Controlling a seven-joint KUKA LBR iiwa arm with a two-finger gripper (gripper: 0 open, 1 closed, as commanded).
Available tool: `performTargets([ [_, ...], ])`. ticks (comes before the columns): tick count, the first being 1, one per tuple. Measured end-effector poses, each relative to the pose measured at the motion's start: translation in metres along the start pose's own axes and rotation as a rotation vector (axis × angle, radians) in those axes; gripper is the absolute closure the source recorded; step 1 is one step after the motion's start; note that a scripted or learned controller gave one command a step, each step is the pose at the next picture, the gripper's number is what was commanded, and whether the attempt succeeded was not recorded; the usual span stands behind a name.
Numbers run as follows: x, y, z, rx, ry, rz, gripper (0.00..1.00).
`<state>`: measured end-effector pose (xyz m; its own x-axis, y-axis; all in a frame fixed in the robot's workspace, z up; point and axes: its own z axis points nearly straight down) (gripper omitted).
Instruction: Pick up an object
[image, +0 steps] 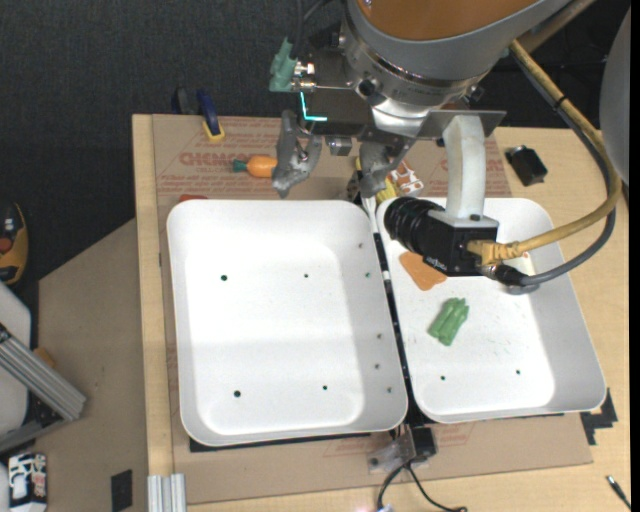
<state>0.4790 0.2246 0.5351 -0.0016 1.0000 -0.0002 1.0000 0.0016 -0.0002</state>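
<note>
Two white bins sit side by side on the table. The left bin (270, 320) shows bare floor with a few dark dots. Up at its twelve o'clock edge hang the jaws (330, 170); whether they are apart or together I cannot tell from here, and I see nothing between them. A small orange piece (261, 166) lies on the brown board just beyond that rim, near eleven o'clock of the jaws.

Moving right, the right bin (520, 380) carries the likely targets: a green object (448, 321) lying near its centre, tilted toward one o'clock, and an orange flat piece (424, 272) at about eleven o'clock from it, partly under a black camera unit (432, 236) mounted on the arm.

As I judge it, the pick has not begun. To do it well, the arm should travel to five o'clock, centre over the green object, turn so the grip crosses its narrow width, and descend straight down, well apart from the bin wall.
</note>
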Motion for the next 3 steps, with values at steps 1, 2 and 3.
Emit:
performTargets([
  [1,0.001,0.0,-0.011,-0.004,0.002,-0.002,1.0],
  [2,0.001,0.0,-0.01,-0.002,0.001,-0.001,0.0],
  [3,0.002,0.001,-0.021,-0.006,0.003,-0.003,1.0],
])
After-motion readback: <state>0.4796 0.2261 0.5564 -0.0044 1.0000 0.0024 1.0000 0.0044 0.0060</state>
